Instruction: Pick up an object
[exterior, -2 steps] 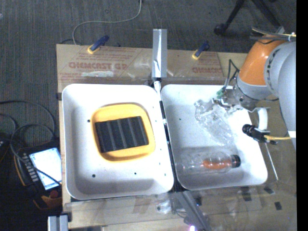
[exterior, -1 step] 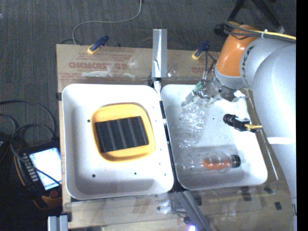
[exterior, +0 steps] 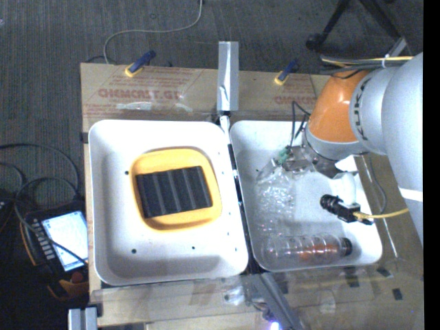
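The right bin [exterior: 240, 184] holds a clear plastic bottle [exterior: 308, 247] lying on its side near the front edge, with a dark cap at its right end and something reddish inside. A crumpled clear plastic piece [exterior: 277, 188] lies in the bin's middle, with a small green bit at its top. My gripper [exterior: 297, 158] reaches down into the back of the right bin, right by that green bit and the top of the crumpled plastic. The arm's orange band and grey body cover much of the bin's right side. In the left bin [exterior: 103, 205] lies a yellow tray with a dark ribbed insert [exterior: 175, 188].
A metal post [exterior: 227, 74] stands at the back between the bins. A black connector on a yellow cable [exterior: 340, 207] hangs over the right bin. Cardboard [exterior: 158, 91] with two clamps lies behind the bins. A device with a lit screen [exterior: 58, 236] sits on the floor at left.
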`<state>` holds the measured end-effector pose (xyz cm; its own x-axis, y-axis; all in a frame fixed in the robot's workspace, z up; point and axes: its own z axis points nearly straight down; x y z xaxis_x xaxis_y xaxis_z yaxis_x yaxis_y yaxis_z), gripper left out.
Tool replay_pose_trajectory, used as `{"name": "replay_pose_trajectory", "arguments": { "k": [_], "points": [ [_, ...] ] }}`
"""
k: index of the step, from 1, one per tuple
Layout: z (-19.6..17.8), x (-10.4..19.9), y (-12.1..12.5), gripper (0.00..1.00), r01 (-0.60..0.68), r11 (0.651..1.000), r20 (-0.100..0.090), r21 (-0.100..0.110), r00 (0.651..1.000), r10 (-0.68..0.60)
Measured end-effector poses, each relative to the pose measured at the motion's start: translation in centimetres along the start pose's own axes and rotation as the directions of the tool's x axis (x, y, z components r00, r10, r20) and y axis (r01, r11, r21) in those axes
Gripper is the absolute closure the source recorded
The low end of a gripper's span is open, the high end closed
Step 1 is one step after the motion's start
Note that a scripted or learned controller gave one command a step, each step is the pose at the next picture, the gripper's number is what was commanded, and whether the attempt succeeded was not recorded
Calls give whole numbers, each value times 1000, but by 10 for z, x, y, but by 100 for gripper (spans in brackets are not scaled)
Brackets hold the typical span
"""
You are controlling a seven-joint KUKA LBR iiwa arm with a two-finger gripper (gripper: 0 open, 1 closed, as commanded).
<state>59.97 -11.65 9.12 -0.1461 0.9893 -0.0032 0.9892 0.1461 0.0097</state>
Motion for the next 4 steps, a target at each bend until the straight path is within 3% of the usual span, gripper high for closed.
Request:
{"name": "replay_pose_trajectory", "arguments": {
  "k": [1, 2, 3, 4],
  "points": [
    [1, -41, 15, 0, 129, 992, 3, -3, 992, -129],
    [-1, 2, -23, 0, 150, 989, 2, -2, 989, -150],
    [-1, 8, -50, 0, 183, 983, 6, -8, 983, -183],
    [-2, 12, -93, 0, 221, 975, 6, -10, 975, -221]
  ]
}}
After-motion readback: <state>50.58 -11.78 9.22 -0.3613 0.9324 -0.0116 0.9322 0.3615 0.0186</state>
